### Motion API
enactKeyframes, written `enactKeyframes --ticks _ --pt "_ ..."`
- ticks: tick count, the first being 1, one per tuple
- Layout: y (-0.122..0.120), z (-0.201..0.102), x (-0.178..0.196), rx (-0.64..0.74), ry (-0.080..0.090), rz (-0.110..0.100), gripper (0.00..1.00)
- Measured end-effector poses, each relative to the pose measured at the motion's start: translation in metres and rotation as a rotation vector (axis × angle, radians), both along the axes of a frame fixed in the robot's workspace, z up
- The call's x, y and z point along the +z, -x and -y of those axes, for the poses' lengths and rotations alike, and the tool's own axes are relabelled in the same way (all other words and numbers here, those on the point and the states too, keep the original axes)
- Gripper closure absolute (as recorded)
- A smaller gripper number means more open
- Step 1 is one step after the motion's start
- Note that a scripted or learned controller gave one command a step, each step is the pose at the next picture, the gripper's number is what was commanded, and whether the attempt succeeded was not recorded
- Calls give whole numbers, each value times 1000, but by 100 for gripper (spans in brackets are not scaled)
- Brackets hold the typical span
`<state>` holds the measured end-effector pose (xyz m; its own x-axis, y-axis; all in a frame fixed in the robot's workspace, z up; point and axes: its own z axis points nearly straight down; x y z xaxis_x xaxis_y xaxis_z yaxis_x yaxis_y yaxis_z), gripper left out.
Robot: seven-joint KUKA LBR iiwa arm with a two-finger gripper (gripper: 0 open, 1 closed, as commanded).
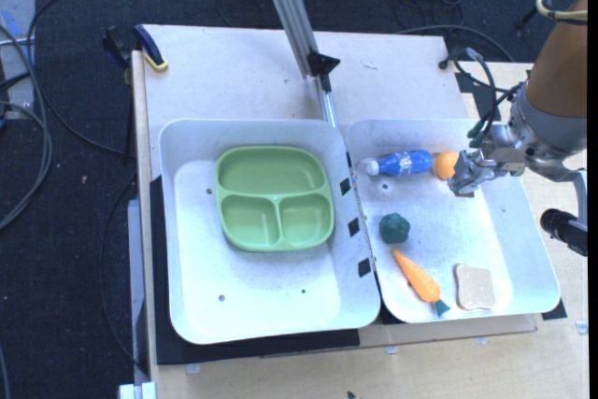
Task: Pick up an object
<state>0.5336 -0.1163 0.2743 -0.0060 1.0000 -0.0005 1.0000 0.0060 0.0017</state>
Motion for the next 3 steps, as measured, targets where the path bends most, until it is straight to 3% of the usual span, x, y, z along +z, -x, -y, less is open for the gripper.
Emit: enactKeyframes --ticks 3 --pt "-70 -140 -5 -1 0 1 100"
